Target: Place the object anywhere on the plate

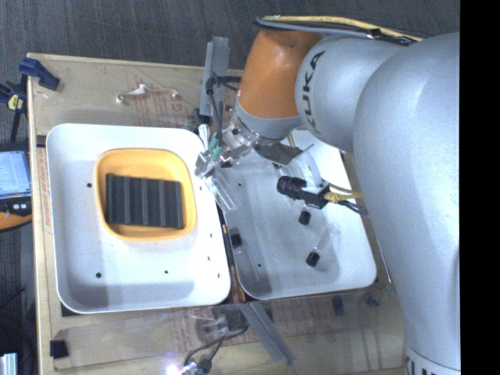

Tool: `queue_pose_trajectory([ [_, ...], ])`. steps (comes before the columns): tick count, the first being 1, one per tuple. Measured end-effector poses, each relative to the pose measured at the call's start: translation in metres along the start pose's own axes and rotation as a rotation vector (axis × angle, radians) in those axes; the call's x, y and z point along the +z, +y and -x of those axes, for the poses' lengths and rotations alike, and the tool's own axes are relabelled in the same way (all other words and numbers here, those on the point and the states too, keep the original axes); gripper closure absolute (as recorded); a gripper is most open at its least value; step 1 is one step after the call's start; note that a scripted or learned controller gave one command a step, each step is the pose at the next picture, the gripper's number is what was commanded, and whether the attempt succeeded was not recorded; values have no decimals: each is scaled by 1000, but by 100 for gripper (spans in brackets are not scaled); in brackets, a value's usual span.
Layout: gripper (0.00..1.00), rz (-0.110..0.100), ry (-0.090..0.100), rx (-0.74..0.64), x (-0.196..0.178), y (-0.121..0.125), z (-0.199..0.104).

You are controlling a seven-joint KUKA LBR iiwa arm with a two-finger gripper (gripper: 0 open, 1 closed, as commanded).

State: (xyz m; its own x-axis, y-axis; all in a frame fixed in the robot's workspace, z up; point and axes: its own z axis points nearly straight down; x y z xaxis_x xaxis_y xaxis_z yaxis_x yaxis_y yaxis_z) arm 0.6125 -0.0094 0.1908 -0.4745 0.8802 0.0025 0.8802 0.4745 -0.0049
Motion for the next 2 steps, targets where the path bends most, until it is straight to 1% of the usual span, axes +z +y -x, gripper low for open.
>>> queue_pose_trajectory([
  [1,100,0,0,-223,0,-3,-23],
  [2,0,0,-1,-223,0,-3,-23],
])
